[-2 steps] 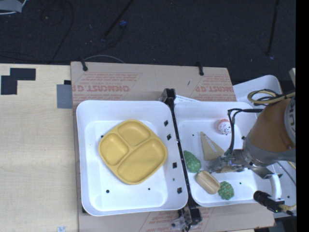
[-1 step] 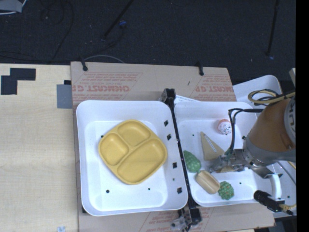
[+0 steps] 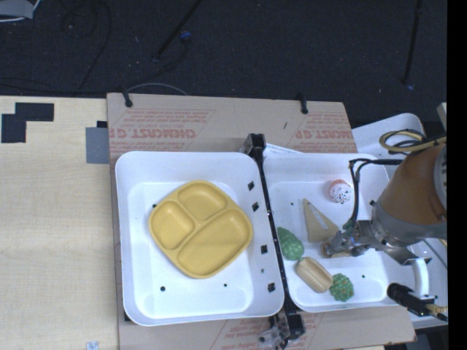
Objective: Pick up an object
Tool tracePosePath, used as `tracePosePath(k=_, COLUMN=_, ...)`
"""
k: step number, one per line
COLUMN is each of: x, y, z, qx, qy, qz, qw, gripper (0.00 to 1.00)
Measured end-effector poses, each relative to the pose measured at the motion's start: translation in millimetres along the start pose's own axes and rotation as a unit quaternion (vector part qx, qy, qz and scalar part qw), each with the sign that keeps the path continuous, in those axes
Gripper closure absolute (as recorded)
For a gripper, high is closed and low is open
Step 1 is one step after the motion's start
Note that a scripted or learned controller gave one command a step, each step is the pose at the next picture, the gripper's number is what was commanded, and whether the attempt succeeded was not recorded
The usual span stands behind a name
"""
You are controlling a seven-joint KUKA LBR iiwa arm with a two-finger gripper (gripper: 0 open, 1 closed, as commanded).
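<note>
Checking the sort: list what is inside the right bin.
The right bin holds a white speckled ball, a tan wedge, two green pieces and a tan bun-like piece. The claw and arm cover the bin's right part, hiding anything beneath.

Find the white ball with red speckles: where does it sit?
The speckled ball lies in the right bin, toward its far side, just beyond the tan wedge and left of the arm.

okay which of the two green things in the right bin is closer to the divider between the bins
The smooth green piece, lying right beside the divider. The bumpy green piece sits farther right, past the tan oblong piece.
</note>
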State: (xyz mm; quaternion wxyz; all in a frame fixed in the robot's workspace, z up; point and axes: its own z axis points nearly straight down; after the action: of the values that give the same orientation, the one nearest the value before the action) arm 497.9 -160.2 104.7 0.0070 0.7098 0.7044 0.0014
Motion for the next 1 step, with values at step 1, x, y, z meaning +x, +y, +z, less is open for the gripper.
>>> tracePosePath(k=1, x=-9.7, y=5.2, z=-47.5, qx=0.005, qy=0.004, qz=-0.003, qw=1.0, gripper=1.0)
